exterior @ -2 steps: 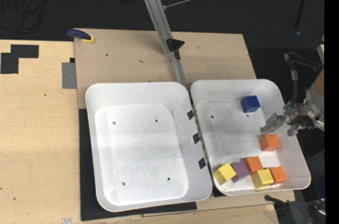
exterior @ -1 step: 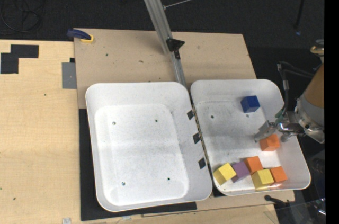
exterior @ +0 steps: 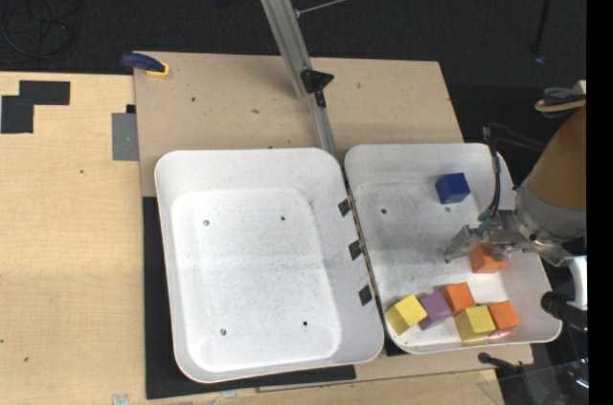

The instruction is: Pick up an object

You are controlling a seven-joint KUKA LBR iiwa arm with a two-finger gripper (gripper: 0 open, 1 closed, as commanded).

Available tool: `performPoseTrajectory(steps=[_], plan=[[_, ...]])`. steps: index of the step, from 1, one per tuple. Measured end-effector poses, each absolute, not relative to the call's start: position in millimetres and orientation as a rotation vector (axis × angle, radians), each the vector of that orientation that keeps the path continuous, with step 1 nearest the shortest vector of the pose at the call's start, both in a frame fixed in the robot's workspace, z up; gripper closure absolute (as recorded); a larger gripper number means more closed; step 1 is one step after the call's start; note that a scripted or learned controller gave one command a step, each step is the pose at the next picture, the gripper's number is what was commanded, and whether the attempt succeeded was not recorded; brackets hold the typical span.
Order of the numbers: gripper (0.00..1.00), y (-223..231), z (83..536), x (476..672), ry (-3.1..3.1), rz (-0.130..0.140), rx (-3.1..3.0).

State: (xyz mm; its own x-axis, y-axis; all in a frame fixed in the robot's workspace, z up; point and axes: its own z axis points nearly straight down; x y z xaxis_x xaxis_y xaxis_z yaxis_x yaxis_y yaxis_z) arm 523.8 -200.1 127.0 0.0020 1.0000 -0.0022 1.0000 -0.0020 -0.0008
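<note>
Both white bins lie side by side, and the loose blocks are all in the right bin (exterior: 407, 151). A blue cube (exterior: 452, 188) rests alone near its back right. Along its front edge cluster a yellow cube (exterior: 409, 312), a purple block (exterior: 436, 305), an orange block (exterior: 460, 295), a second yellow cube (exterior: 474, 324) and another orange block (exterior: 504, 315). My gripper (exterior: 486, 243) reaches in from the right, low over the bin's right side. Directly below it and touching it in the view sits an orange-red block (exterior: 488, 260), partly hidden by the gripper.
The left bin (exterior: 249, 156) sits on the bench beside the right one, joined by black clips (exterior: 354, 248). A slanted aluminium bar (exterior: 283, 20) rises behind the bins. A blue and yellow clamp (exterior: 144, 62) lies at the bench's back left corner.
</note>
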Motion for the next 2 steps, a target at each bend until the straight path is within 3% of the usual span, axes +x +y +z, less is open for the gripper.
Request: performPoseTrajectory(steps=[1,2], plan=[[1.0,-201,139,524.0,2.212,0.001,2.23],[1.0,-208,183,526.3,2.216,0.001,2.224]])
